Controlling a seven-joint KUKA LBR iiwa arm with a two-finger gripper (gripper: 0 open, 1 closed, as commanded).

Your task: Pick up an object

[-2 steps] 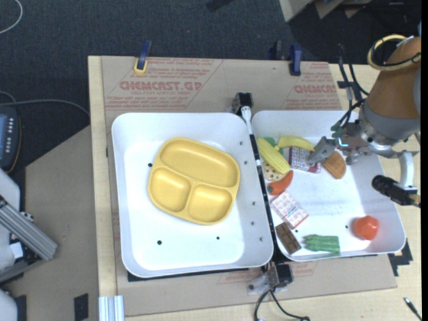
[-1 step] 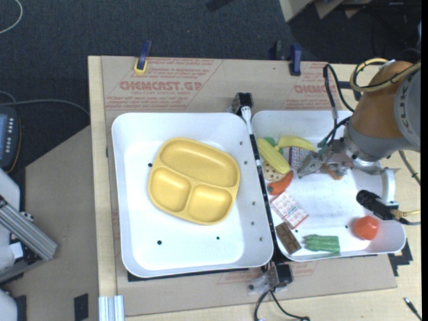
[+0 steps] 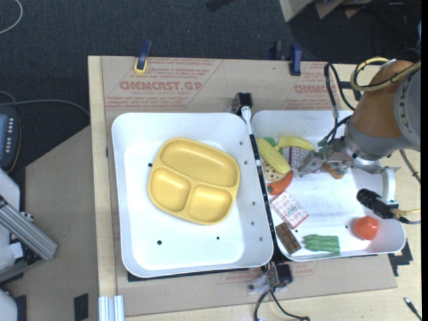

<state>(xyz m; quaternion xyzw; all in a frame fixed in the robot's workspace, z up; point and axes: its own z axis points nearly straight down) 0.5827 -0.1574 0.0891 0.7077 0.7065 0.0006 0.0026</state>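
My gripper (image 3: 311, 164) reaches in from the right and hangs low over the upper middle of the right bin (image 3: 334, 199). Just left of its tip lie a red and white packet (image 3: 296, 156), a yellow banana (image 3: 295, 142) and a corn cob (image 3: 269, 154). Below them sit a red pepper (image 3: 281, 182) and a speckled round piece (image 3: 271, 173). I see nothing between the fingers.
A yellow divided plate (image 3: 194, 181) lies in the left bin (image 3: 134, 226). In the lower part of the right bin are a red-printed packet (image 3: 289, 209), a brown chocolate bar (image 3: 286, 236), a green vegetable (image 3: 322, 244) and an orange-red tomato (image 3: 365, 227).
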